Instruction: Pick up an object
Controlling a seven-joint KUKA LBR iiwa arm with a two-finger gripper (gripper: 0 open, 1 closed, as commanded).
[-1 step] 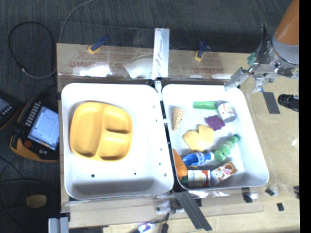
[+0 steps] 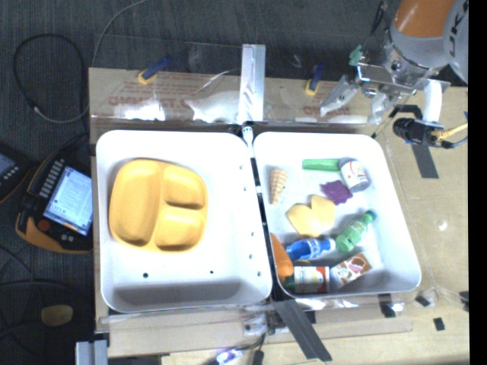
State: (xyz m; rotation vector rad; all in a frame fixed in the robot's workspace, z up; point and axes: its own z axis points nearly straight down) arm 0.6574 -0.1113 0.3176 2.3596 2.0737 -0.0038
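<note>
The right bin [image 2: 396,226] holds several small objects: a green bar [image 2: 321,163], a small white can [image 2: 354,175], a purple piece [image 2: 335,192], a ridged cone [image 2: 278,185], a yellow heart-like piece [image 2: 310,214], a green bottle [image 2: 353,232], a blue bottle [image 2: 310,248], an orange item [image 2: 281,265] and a labelled bottle [image 2: 323,277]. My gripper [image 2: 358,103] hangs above the bench just beyond that bin's far edge. It is open, and nothing sits between its fingers [image 2: 337,99].
A large yellow divided tray [image 2: 158,204] lies in the left bin [image 2: 114,280]. A metal bracket [image 2: 253,82] stands behind the seam between the bins. Blue-yellow clamps [image 2: 154,69] sit along the back board. A handheld pendant [image 2: 65,204] lies on the floor at left.
</note>
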